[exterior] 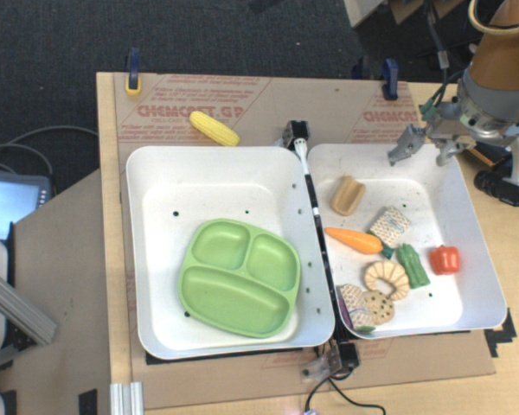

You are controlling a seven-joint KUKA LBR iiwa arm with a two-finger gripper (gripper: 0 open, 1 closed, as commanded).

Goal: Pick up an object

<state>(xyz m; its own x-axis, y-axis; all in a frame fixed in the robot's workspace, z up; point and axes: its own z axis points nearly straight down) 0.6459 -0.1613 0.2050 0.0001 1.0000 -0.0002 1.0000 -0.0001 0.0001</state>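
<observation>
Two white bins side by side on the desk (112, 232), set rim to rim so a reach from the right covers both. Farthest left and back, outside the bins: a yellow corn cob (214, 129) lying loose on the cardboard, out of easy play. In the left bin (156, 171): a green divided plate (240, 276), flat and low, likely hard to nip by its rim. In the right bin (467, 258): the candidates, scattered but near one another. A tan block (348, 195) toward the back, apart from the rest and probably the cleanest pick. Forward of it an orange carrot (353, 239) lying crosswise, just beside a speckled cracker (389, 226). Nearer the front a pretzel ring (387, 277), a cookie (377, 307) and a green piece (412, 265), crowded together. Rightmost a red pepper (445, 259), by itself. Above the bin's back right corner: the pincer (426, 143), raised, nothing between its fingers; seemingly apart, though small and hard to judge at this slant. Nothing picked yet.
</observation>
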